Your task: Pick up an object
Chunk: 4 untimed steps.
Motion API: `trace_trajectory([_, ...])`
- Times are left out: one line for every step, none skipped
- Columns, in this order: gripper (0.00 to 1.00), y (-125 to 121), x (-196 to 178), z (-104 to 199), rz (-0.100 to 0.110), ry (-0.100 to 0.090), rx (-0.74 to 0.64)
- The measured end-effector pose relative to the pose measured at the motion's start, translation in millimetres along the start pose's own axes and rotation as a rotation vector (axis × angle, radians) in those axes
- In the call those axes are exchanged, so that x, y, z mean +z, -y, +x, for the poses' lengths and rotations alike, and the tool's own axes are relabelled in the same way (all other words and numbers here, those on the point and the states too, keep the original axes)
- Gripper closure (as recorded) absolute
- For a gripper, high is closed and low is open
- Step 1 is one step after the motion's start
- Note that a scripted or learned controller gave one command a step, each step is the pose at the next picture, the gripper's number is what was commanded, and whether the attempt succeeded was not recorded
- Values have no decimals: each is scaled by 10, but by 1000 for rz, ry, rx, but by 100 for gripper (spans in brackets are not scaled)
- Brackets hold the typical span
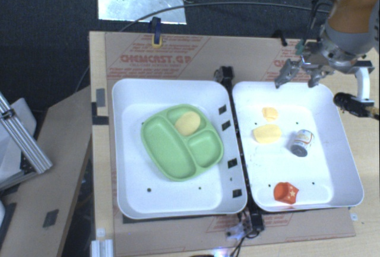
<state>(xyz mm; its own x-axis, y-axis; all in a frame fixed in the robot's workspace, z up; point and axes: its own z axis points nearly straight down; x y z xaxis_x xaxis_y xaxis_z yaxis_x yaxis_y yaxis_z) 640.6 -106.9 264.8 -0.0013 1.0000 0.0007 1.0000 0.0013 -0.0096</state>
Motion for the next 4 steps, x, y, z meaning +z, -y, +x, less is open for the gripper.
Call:
trace_trajectory([0,-19,-68,2,-11,1,-2])
trace_trajectory([0,-78,541,-7,-8,1,0])
trace_trajectory([0,-146,980,21,-8,1,-3])
trace_trajectory([0,-178,1397,23,-8,1,-3])
